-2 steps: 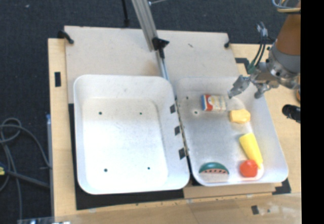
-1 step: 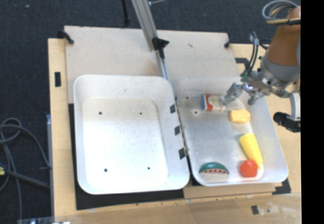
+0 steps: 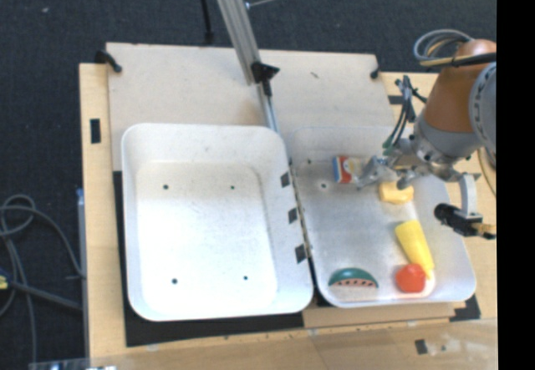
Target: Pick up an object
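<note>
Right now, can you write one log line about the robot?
pincer: right bin, beside small can | nothing seen held | nearby: yellow block, tomato, watermelon slice

- Small red, white and blue can (image 3: pixel 343 169): on its side near the right bin's far edge.
- Pale yellow block (image 3: pixel 396 192): lies flat, right of the can.
- Yellow banana-like piece (image 3: pixel 415 246): lies slanted, nearer the front.
- Red round fruit (image 3: pixel 410 277): touching its lower end.
- Watermelon slice (image 3: pixel 353 279): at the front wall.
</note>
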You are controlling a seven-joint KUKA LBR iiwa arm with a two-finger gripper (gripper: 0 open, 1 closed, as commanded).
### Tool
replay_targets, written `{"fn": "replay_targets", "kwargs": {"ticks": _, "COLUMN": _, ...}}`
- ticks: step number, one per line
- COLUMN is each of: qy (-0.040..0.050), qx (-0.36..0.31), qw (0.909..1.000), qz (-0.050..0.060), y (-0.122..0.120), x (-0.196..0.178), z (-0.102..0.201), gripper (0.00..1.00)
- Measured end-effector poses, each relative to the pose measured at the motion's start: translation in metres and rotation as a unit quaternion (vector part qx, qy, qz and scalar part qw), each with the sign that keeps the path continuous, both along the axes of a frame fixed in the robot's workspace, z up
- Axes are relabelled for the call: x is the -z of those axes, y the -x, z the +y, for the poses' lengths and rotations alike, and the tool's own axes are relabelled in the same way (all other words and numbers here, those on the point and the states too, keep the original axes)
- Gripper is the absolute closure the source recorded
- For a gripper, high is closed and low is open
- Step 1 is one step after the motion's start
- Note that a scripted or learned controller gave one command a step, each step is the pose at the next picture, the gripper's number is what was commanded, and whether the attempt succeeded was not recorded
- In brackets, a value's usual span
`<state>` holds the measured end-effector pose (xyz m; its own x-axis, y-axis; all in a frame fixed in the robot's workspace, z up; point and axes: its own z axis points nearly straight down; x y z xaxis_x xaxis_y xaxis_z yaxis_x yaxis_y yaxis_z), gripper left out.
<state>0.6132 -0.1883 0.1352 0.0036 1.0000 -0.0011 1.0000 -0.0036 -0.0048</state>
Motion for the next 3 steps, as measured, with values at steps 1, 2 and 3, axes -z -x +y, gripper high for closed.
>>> {"fn": "replay_targets", "kwargs": {"ticks": 1, "qy": 0.0007, "qx": 0.002, "qw": 1.0, "qz": -0.005, "y": -0.002, "x": -0.016, "z": -0.001, "gripper": 1.0}}
{"fn": "replay_targets", "kwargs": {"ticks": 2, "qy": 0.0006, "qx": -0.002, "qw": 1.0, "qz": -0.006, "y": 0.003, "x": -0.068, "z": 0.004, "gripper": 1.0}}
{"fn": "replay_targets", "kwargs": {"ticks": 3, "qy": 0.0002, "qx": -0.003, "qw": 1.0, "qz": -0.005, "y": 0.002, "x": -0.09, "z": 0.003, "gripper": 1.0}}
